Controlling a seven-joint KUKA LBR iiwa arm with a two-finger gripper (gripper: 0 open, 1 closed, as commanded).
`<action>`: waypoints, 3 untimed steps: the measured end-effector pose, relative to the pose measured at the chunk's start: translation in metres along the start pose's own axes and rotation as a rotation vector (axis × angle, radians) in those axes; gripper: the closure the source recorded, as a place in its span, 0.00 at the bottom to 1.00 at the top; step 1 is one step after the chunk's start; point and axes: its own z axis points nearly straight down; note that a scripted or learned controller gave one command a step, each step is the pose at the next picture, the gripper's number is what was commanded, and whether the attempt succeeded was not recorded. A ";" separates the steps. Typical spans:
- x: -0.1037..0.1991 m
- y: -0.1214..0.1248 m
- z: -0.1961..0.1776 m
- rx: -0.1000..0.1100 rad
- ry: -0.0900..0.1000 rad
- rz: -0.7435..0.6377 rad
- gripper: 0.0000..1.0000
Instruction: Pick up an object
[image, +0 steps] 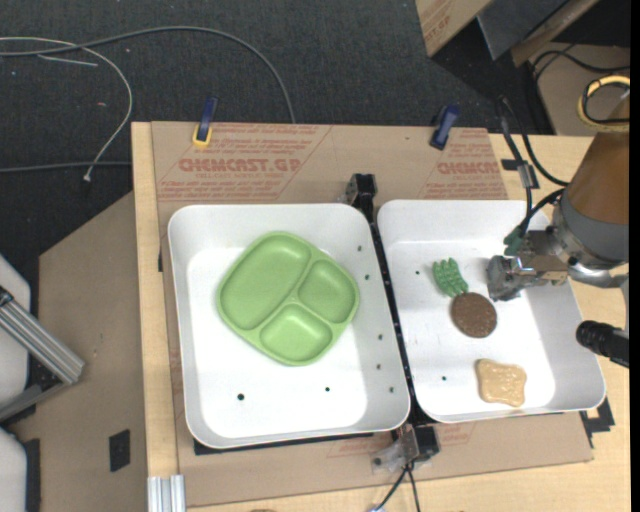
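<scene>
Left bin (190, 300): one green divided plate (288, 297), lying flat near the middle. Right bin (420, 300): a small green ridged piece (447, 276), a round brown disc (473, 314) just below it, and a tan irregular piece (500, 381) near the front edge, all resting on the bin floor. Gripper (503, 277): low over the right bin, just right of the green piece and above the disc, with no item between its fingers; open or closed cannot be told.

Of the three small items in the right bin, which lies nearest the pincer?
The round brown disc, just below-left of the pincer; the green ridged piece and tan lump lie farther.
</scene>
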 end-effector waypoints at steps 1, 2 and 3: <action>0.049 0.019 0.015 0.004 0.000 0.001 1.00; 0.110 0.040 0.021 0.002 0.001 -0.001 1.00; 0.158 0.063 0.019 0.000 0.001 0.000 1.00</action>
